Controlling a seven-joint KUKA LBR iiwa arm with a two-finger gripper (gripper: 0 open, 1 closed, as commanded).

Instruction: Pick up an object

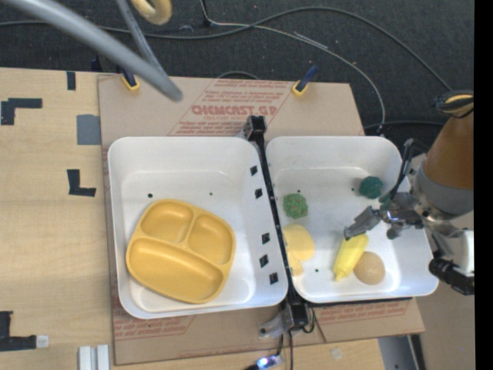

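Note:
The right bin [339, 154] holds several small things. A green knobbly piece [295, 204] lies near the divider, and a pale yellow lump [298, 243] lies below it. A teal ball [370, 186] rests toward the back right. A yellow banana-like piece [350, 256] lies beside a tan round piece [370, 268] at the front. My gripper [376, 227] hangs just above the banana-like and tan pieces, open, with nothing between its fingers. The arm's orange band [453, 154] rises over the bin's right wall.
The left bin [123, 160] holds a yellow divided plate [180, 250]. A black divider [264, 206] runs between the bins. Both bins stand on a cardboard sheet [223, 102]. Cables [339, 29] cross the dark bench behind.

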